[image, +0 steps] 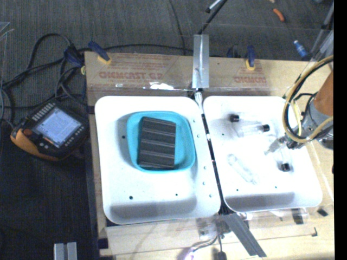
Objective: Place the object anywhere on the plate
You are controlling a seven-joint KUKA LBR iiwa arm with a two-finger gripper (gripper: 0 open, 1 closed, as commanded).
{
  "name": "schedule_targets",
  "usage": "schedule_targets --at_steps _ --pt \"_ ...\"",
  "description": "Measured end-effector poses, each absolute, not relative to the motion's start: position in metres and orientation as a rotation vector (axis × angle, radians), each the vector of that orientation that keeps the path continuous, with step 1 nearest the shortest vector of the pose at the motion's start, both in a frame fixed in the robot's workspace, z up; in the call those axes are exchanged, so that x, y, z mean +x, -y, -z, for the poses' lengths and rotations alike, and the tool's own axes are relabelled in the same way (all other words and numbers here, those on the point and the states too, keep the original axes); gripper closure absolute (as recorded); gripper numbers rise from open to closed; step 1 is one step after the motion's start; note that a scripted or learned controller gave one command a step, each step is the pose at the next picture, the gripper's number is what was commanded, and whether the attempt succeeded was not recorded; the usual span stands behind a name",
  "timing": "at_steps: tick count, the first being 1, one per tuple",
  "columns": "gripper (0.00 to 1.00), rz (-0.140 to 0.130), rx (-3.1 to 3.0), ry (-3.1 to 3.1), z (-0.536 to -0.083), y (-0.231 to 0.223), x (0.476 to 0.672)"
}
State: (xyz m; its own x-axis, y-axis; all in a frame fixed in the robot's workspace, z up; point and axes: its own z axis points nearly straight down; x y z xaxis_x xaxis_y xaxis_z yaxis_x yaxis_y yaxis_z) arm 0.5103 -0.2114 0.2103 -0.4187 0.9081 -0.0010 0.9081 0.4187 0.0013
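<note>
We see the left bin [108, 161] and the right bin [303, 195] side by side on the bench [146, 76], their inner rims touching along the middle. A blue plate [187, 148] lies in the left bin, nearer its far edge than its near edge. On the plate rests the block [157, 142], dark grey with ridges running across it. It lies flat, slightly tilted toward the plate's right side, wholly within the plate's rim and covering most of its middle.

The arm [325, 99] enters over the right bin's right edge, with yellow and black cables looped beside it. The gripper [277, 145] hangs above the right half of that bin, well apart from the plate. It is pale and blurred against the white floor, so we cannot tell whether it is apart or together, and we see nothing held in it.

In the right bin lie small clear pieces with black ends. A vial [234, 118] is near the far left corner, and a tube [254, 128] lies just to its right. A clear piece [242, 168] lies toward the middle, and a black cap [286, 167] sits just below the gripper.

Off the bench's left edge, a pendant [51, 129] with a lit screen lies on the dark floor among cables. Two clamps [100, 56] [249, 61] grip the bench's far edge.
</note>
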Motion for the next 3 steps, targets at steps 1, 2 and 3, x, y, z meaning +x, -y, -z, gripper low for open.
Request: schedule_targets --at_steps 1,2,3 --pt "0.00 -0.001 1.693 -2.645 -0.210 0.211 0.510" --pt "0.00 0.001 1.720 -2.632 -0.138 0.152 0.483" --pt "0.00 0.000 1.128 -2.930 -0.212 0.195 0.484"
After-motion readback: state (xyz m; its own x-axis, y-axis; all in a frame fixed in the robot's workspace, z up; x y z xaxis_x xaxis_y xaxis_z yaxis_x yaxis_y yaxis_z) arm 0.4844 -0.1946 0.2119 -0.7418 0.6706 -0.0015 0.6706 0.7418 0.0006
